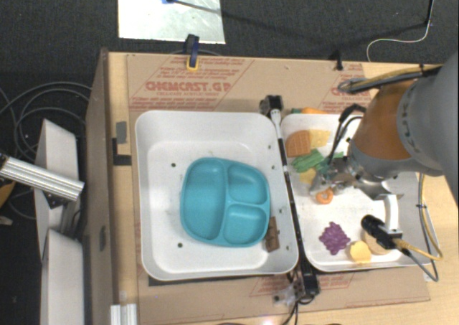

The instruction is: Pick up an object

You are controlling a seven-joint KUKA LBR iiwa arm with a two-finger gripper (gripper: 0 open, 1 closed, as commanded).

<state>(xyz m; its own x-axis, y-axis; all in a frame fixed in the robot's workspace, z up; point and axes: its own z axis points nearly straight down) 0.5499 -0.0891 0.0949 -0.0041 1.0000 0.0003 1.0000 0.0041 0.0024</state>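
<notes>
We find the end effector [337, 176] low in the right bin [358, 262], just beside the orange piece [324, 196]; we cannot tell its state. Nothing visibly lifted; the pick remains outstanding.

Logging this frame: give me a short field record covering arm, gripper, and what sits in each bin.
arm: reaches in from the right, over the right bin
gripper: low among the items; finger state unclear
left bin: blue divided plate, small brown item by the plate's right edge
right bin contents: purple grapes, yellow piece, orange piece, green item
held: nothing visibly
</notes>
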